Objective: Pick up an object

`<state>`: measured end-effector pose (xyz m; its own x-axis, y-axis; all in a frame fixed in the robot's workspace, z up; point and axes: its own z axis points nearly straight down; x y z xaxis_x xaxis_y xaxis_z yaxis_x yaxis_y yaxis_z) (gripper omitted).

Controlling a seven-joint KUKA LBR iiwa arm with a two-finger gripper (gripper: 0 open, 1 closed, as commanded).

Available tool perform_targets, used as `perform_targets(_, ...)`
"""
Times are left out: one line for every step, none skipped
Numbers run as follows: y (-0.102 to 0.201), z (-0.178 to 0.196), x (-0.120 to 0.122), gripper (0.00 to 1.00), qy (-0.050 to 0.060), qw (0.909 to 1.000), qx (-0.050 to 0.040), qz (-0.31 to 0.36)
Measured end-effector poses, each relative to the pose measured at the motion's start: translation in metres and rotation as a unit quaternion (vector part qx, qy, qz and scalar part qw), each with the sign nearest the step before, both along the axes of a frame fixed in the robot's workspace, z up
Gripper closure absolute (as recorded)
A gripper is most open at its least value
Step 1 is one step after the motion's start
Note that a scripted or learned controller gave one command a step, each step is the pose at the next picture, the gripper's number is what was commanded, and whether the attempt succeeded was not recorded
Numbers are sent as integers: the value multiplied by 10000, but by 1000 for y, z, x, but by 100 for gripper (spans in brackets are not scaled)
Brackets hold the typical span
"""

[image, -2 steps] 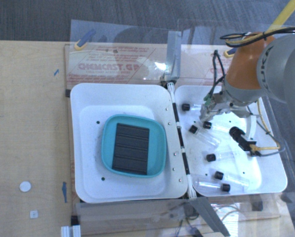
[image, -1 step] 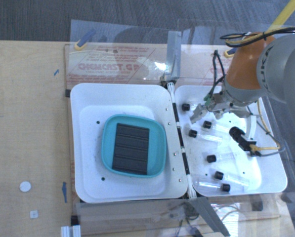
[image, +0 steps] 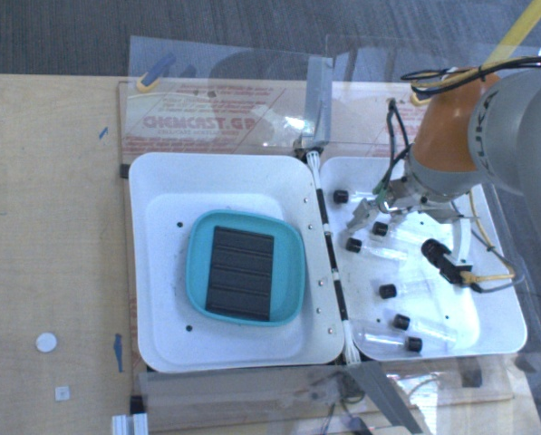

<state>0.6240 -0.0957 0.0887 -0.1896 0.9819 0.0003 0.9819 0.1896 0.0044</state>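
**A:** Where do we have the gripper?

**B:** Low over the back half of the right bin. From this slant we cannot tell whether it is apart or together, and we see nothing in it.

**A:** Then what do we go for?

**B:** We'd take the vial just in front of the gripper, which lies flat and has a black cap. Other vials are scattered across the same bin, some well apart and some near each other.

**A:** How do we do it well?

**B:** We judge that a clear, round vial will roll on that smooth white floor. So we should come straight down, set the gripper across the body rather than the cap, and close gently. We should also stay clear of the neighbour near the divider.

**A:** And further out?

**B:** The left bin holds a teal tray with a dark ribbed block lying in it. Both bins sit on a pale wooden worktop. A clear sheet with red print stands behind them, and there is grey carpet beyond.
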Motion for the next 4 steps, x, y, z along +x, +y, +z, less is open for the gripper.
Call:
perform_targets(-1, 12, 2, 100, -32, 10000, 4, -16)
perform_targets(-1, 12, 2, 0, -32, 10000, 4, -17)
perform_targets(11, 97, -55, 0, 25, 9996, -2, 264)
perform_targets(-8, 1, -53, 0, -33, 9991, -13, 427)
